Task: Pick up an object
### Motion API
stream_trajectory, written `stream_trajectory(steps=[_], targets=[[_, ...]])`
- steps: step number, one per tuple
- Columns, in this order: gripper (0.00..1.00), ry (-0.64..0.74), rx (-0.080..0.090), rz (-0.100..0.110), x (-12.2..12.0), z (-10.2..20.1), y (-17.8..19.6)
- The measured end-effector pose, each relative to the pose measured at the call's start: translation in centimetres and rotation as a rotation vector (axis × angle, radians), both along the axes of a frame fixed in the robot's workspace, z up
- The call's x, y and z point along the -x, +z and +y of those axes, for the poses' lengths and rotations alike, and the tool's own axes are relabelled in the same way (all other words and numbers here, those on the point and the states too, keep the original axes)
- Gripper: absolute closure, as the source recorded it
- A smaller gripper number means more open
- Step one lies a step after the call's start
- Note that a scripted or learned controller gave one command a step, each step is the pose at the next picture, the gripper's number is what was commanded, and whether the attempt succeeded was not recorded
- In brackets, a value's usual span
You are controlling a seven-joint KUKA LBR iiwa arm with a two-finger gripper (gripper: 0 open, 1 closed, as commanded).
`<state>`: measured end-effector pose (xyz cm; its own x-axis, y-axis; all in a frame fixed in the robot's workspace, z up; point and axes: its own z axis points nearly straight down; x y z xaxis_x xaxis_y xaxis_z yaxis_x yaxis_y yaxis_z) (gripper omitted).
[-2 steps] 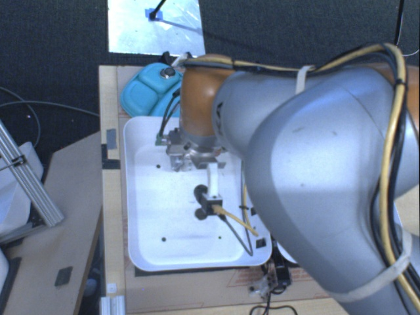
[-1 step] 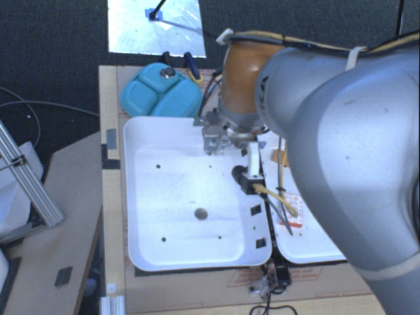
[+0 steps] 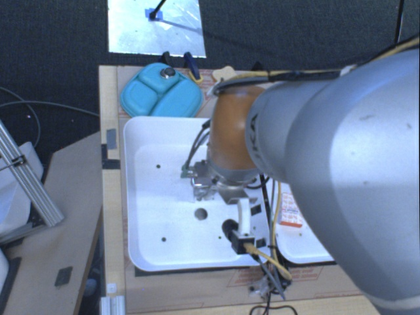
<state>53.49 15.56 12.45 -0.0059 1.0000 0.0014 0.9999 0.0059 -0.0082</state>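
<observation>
From the camera view, we judge the task barely begun. The arm (image 3: 328, 149) reaches in from three o'clock and hangs over the left bin (image 3: 147, 176), its orange band (image 3: 230, 133) above the wrist. The tool (image 3: 209, 189) sits low over the bin's middle, but the wrist hides its tip, so we cannot tell whether it is open or closed, or whether it grips anything.

We can make out no loose object to pick in the bare part of the left bin: only small dark holes and a grey round spot (image 3: 201, 214) at the tool's six o'clock, which may be a fitting. What lies under the arm is hidden. In the right bin (image 3: 308, 251) a white card with red print (image 3: 290, 212) shows. So we take the grasp and the lift as not yet done.

The bins rest on a wooden bench (image 3: 111, 195). At twelve o'clock, just beyond the left bin, lies a turquoise lidded container (image 3: 161, 92). Dark carpet (image 3: 52, 38) surrounds the bench, with a shiny sheet (image 3: 154, 18) further back and an aluminium rail (image 3: 29, 182) at nine o'clock.
</observation>
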Motion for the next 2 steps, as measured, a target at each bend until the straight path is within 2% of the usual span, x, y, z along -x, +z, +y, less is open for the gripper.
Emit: stream_trajectory(steps=[1, 2], targets=[[1.0, 0.002, -0.001, -0.01, -3.3, 5.3, -4.2], [1.0, -0.009, 0.002, -0.019, -12.8, -1.1, -3.8]])
